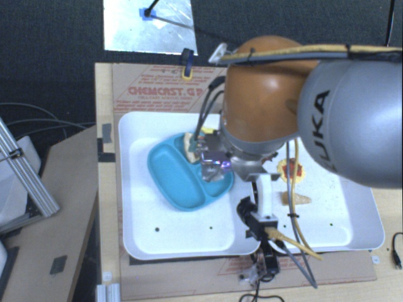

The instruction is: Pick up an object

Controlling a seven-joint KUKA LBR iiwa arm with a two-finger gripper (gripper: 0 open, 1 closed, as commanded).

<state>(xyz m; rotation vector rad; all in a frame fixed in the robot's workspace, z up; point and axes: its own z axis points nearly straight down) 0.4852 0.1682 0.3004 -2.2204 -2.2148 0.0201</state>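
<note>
Blue tray [179,178]: glossy smooth plastic. White bins [141,231]: matt plastic.

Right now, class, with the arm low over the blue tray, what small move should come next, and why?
Probably a short lift straight up to check the grasp: the gripper sits low over the blue tray's right end in the left bin, its tips hidden by the wrist.

You look down from one fixed camera above the bench [107,187], tilted so its far edge sits at the top. Both white bins [135,168] lie side by side mid-frame. The arm [327,106] enters from the right and, being close under the lens, looms large across the right-hand bin [352,222].
</note>
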